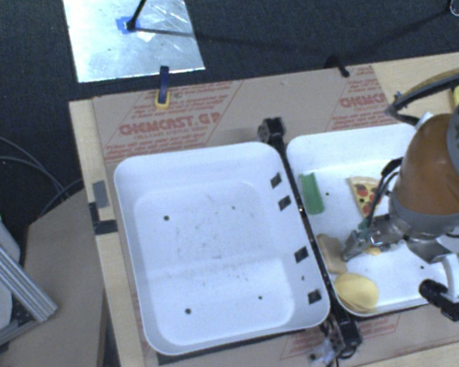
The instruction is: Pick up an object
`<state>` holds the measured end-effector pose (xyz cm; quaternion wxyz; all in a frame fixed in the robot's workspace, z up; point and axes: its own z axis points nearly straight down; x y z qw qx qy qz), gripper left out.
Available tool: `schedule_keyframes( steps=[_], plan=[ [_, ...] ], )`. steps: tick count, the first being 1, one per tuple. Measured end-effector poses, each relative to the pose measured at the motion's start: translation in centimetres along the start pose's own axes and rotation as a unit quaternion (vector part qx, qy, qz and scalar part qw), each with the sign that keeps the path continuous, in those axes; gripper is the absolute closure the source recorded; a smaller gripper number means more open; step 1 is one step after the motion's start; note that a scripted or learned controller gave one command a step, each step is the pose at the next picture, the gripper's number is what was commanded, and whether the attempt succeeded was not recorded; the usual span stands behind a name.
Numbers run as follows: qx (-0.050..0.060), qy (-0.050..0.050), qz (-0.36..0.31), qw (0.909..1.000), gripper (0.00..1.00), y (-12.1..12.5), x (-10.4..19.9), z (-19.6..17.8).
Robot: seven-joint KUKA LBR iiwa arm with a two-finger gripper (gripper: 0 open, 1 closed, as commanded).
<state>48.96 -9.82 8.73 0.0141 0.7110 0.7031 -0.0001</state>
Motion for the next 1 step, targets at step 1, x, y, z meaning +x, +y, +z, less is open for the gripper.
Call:
schedule_keyframes(
  steps=[1],
  plan=[
    [0.007,0.008,-0.006,0.9999,0.00,0.71,1.38,0.14]
  ],
)
